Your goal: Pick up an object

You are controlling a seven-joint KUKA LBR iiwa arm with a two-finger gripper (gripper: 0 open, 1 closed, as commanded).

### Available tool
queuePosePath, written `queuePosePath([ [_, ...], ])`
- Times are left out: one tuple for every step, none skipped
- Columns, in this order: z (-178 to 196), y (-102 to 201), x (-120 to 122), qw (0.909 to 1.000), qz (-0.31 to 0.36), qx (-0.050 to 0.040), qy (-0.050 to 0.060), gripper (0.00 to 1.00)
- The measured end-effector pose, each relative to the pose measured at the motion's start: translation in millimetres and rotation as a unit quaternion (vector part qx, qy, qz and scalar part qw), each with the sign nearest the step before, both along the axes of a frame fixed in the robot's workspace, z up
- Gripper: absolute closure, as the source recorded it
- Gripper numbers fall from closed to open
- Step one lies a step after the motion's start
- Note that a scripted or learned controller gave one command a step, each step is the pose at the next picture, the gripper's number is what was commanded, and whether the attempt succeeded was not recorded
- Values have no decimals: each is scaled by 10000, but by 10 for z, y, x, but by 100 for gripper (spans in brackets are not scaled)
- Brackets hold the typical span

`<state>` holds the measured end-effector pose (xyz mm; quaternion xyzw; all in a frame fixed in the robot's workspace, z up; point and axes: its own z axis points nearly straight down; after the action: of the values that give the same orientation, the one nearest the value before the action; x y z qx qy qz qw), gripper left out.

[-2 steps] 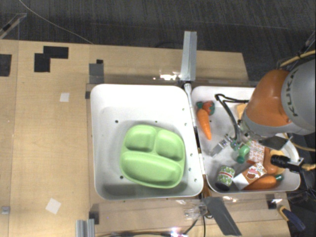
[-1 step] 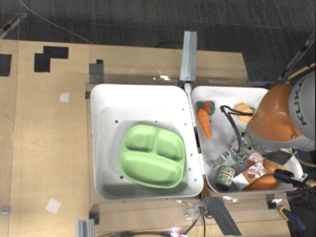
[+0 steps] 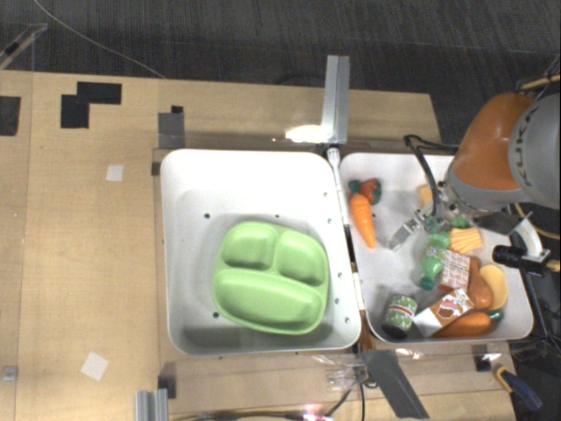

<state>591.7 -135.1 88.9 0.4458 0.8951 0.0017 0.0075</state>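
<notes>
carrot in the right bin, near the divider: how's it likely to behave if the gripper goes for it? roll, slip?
The carrot looks like smooth moulded plastic, so probably stiff and light, possibly slippery. Its tapered, rounded body lies flat with bare bin floor beside it, so a nudge would likely make it roll or pivot. It lies close to the divider wall, which may crowd one side.

Toy carrot (image 3: 362, 220) lies lengthwise at the right bin's (image 3: 386, 169) left wall.
</notes>
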Motion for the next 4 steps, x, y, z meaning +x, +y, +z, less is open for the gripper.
queuePosePath([
  [12,135,-469,9999,-138,4,-2,0],
  [20,448,-814,9980,-638,8,-30,0],
  [-14,313,489,9997,228,9,23,0],
  [131,314,521,9997,258,-12,-33,100],
])
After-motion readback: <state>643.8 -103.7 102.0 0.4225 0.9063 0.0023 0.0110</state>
